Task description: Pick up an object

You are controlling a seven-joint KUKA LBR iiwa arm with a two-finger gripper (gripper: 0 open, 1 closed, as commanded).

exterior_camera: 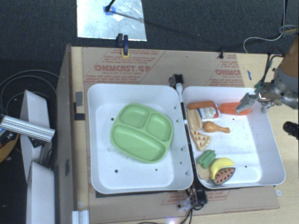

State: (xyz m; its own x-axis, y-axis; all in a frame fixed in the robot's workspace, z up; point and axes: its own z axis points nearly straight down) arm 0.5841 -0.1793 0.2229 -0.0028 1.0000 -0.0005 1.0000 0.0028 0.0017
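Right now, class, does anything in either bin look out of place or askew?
Mildly. The green divided plate lies turned at an angle in the left bin, not square with its walls. The toy foods crowd the right bin's left side. Nothing looks spilled or broken.

Left bin and right bin: white moulded plastic, smooth, faint sheen, walls softly reflective.

Green divided tray in left bin: matt plastic, smooth, three compartments, no glare.

Toy food along the right bin's left wall: plastic look. Hot dog and carrot slightly glossy; drumstick smooth, satin; waffle piece with ridged grid surface; banana and watermelon slice smooth, matt.

Bench top: brown cardboard-like sheet, matt, red print.

Gripper: grey, dull metal look.

Sheet beyond the bench's far edge: silvery, reflective, creased like foil.

Floor: dark, rough, carpet-like.
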